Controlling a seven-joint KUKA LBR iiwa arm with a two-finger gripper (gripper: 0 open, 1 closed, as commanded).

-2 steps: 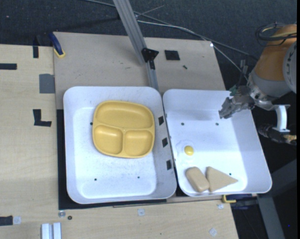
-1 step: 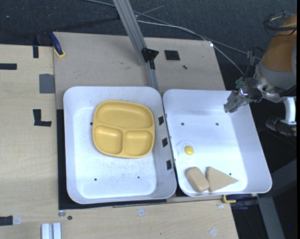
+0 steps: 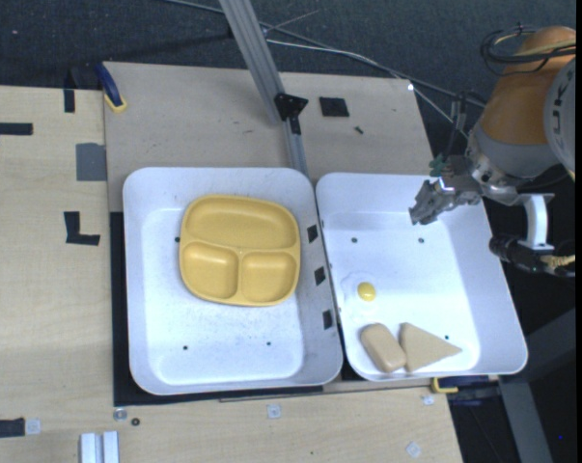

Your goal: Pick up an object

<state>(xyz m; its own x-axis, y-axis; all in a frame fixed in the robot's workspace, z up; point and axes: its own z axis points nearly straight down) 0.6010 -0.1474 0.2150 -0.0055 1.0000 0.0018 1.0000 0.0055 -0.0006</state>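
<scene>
Here, your left bin: yellow tray | right bin: ball, roll, wedge | gripper: grip state unclear.

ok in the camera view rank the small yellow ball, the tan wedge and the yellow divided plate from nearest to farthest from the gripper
From the gripper, at the right bin's upper right:
1. Small yellow ball, mid right bin, below and left of it.
2. Tan wedge, right bin's near edge, beside a tan roll-shaped piece.
3. Yellow divided plate, in the left bin.
</scene>
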